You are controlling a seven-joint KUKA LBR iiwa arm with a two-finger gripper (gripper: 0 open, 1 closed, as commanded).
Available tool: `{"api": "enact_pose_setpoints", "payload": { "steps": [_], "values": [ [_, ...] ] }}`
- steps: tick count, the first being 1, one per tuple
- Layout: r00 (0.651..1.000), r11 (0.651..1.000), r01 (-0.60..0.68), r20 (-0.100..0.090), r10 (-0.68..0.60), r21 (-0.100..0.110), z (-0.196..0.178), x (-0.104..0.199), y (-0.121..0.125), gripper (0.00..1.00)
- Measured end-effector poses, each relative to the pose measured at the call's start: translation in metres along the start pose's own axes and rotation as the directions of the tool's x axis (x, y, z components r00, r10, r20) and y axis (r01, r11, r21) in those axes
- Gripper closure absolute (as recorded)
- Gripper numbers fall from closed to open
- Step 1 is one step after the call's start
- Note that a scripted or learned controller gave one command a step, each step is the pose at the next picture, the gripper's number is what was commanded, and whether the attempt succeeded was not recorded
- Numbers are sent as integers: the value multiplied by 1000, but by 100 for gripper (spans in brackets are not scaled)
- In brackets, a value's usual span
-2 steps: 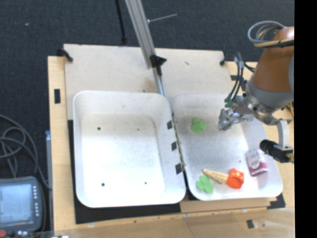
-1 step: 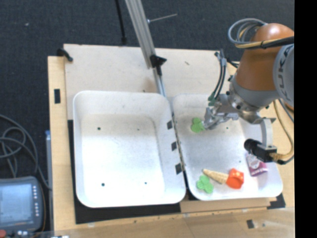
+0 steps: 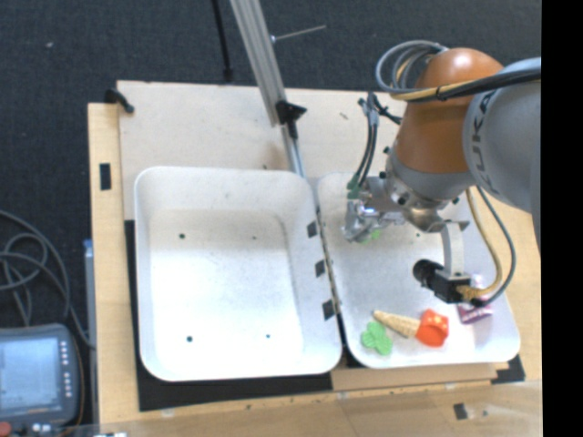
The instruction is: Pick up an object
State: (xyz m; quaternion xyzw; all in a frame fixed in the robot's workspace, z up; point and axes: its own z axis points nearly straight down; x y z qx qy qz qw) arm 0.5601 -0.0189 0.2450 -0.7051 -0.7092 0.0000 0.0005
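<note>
No legible text, labels, brands or numbers anywhere. Handheld screen unit [image 3: 35,374] at lower left shows a lit display, characters too small to read.

Your pickable pieces lie along the near side of the right bin [image 3: 510,340]: a flat green clover-like shape [image 3: 376,338], a tan cone [image 3: 394,322] on its side just beside it, an orange-red block [image 3: 434,328] touching the cone's wide end, and a small purple piece [image 3: 475,314] farther right.
</note>
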Motion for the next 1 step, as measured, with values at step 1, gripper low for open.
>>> {"api": "enact_pose_setpoints", "payload": {
  "steps": [1],
  "values": [
    [1000, 1000, 1, 0, -1, 0, 11, 56, -5, 100]
  ]
}}
